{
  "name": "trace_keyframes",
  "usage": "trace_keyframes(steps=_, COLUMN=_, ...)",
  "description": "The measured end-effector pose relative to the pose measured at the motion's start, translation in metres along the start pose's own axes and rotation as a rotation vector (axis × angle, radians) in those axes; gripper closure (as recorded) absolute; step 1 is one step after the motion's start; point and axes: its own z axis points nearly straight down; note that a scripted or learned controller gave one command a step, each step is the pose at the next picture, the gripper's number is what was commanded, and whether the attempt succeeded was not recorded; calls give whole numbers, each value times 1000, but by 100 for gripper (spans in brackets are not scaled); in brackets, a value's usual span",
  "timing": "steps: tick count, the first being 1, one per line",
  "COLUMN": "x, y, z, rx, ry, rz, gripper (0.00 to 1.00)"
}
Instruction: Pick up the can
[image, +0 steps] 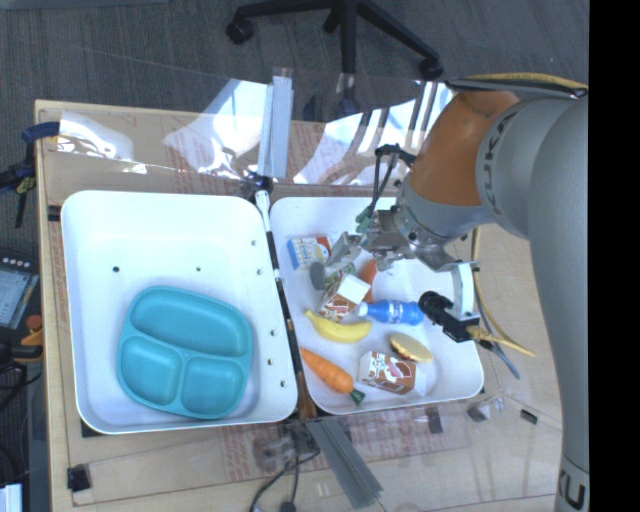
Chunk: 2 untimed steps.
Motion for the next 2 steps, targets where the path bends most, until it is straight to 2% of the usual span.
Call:
trace_keyframes(steps=1, x=-25, y=15, z=109, rx=-1, ry=-1, rz=-98, gripper=0)
trace_keyframes(steps=2, x=23, y=-25, z=108, rx=-2, ry=-4, rz=10, gripper=0)
